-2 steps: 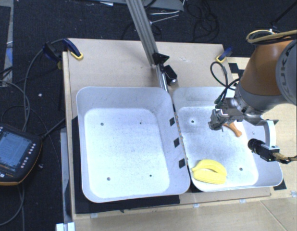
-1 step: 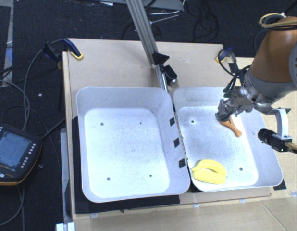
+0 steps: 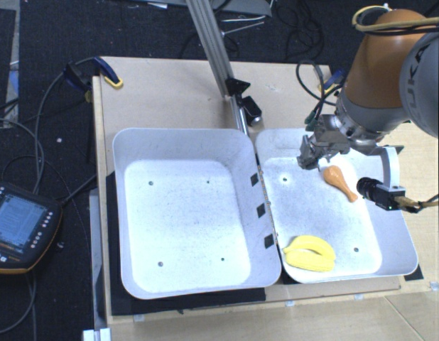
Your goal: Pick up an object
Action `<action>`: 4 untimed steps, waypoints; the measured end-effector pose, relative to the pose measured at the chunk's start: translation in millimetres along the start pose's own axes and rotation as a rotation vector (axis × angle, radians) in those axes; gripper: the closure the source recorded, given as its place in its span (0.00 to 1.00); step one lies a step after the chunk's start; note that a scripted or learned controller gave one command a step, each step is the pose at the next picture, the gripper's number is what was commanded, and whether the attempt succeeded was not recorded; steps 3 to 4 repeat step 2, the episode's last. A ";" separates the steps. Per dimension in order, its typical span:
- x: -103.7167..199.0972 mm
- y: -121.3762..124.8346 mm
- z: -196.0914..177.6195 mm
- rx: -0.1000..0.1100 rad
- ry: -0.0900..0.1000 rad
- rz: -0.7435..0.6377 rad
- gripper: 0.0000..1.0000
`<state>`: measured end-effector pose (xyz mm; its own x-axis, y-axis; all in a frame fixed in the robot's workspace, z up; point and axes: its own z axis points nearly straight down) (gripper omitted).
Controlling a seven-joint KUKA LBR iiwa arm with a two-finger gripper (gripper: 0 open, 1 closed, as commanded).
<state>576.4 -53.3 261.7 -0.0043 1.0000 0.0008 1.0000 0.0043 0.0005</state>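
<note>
The gripper [image 3: 313, 155] is seen at the upper right of the frame, lowered over the far part of the right bin [image 3: 361, 261], beneath the grey wrist and orange band of the arm [image 3: 390, 55]. Whether it is open or closed cannot be told, as the tool is dark and viewed from above, and nothing can be made out held in it.

Just to the right of the gripper, an orange pear-shaped object [image 3: 340, 179] is seen lying on the bin floor, its thin end pointing toward the lower right. Whether the tool touches it cannot be told. A black fitting [image 3: 379, 192] on the arm's mount is seen beside that thin end. A yellow banana-shaped object [image 3: 310, 253] is found at the lower edge of the same bin, well apart from the tool.

The left bin [image 3: 127, 190] occupies the centre-left of the frame. A metal rail [image 3: 216, 48] runs up from between the 2 bins, and a handheld controller [image 3: 17, 226] lies on the floor at the far left.

The task is judged to be at an early stage: the approach appears made, with the orange object the likelier target. The grasp and the lift are still to be shown, as both objects rest in the bin.
</note>
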 end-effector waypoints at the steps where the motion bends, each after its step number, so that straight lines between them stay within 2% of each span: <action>1: 52.3 26.7 12.2 0.001 0.000 0.000 1.00; 2: 103.2 51.0 8.1 0.000 0.000 0.000 1.00; 4: 103.2 51.0 8.1 0.000 0.000 0.000 1.00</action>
